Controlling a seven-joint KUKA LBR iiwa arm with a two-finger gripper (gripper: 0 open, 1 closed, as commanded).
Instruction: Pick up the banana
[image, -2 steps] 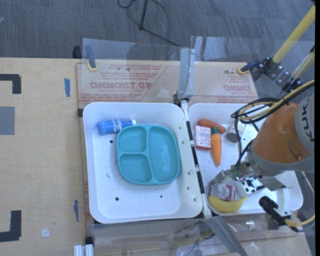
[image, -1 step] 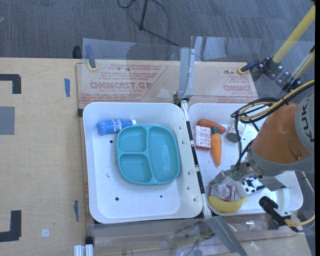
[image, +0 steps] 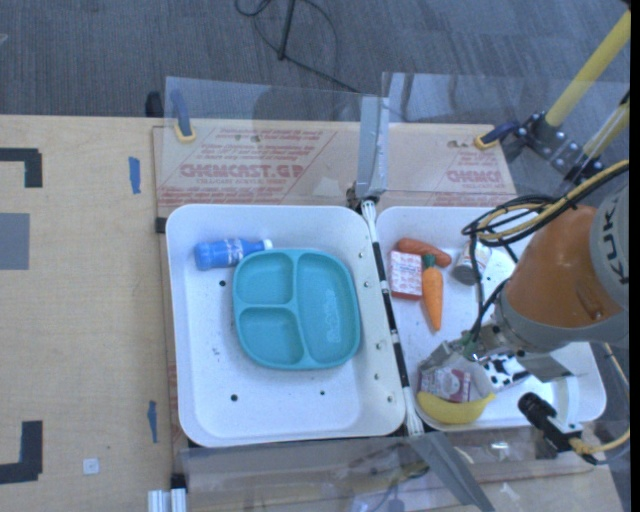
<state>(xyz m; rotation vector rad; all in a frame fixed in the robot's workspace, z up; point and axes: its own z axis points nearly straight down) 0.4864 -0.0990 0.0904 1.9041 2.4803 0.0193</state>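
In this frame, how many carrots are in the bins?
2. Both lie in the right bin: one carrot lengthwise near the middle, another carrot slanted near the far wall. The arm may hide more.

We count two white bins (image: 200, 400) (image: 590, 395), one teal divided plate (image: 297, 307), one blue bottle (image: 228, 252), two carrots (image: 432, 297) (image: 422, 248), one small red packet (image: 406, 275), one banana (image: 453, 408) and one pouch (image: 448, 381).

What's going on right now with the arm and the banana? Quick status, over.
Gripper low in right bin, fingers hidden. Banana at the bin's near edge, not held. Crumpled packet lies over the banana.
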